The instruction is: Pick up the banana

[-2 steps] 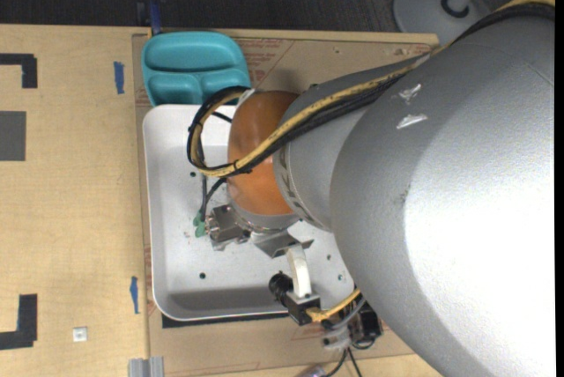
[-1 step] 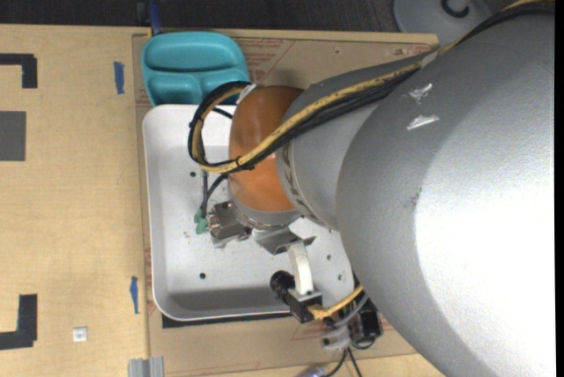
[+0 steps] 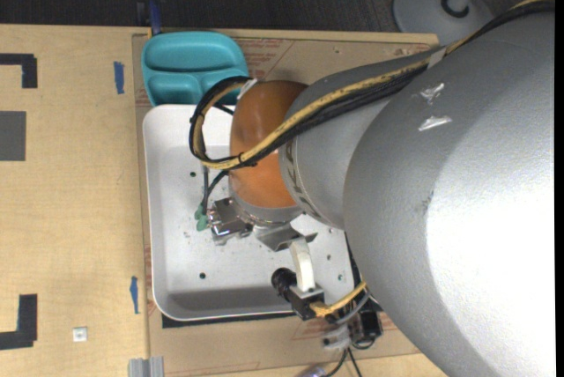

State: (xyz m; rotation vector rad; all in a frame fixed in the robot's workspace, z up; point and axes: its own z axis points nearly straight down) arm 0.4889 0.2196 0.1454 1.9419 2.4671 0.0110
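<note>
The arm [image 3: 423, 190] hangs over the white bin [image 3: 172, 217], covering much of it; no banana is in sight, perhaps underneath. A teal tray [image 3: 189, 67] sits at twelve o'clock. Bananas are light, soft, curved: grip mid-body.

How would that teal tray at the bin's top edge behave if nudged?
The teal tray looks like moulded plastic: probably stiff and light, likely to slide rather than bend. It looks low and wide, so tipping seems unlikely. Its smooth surface may be slippery.
</note>
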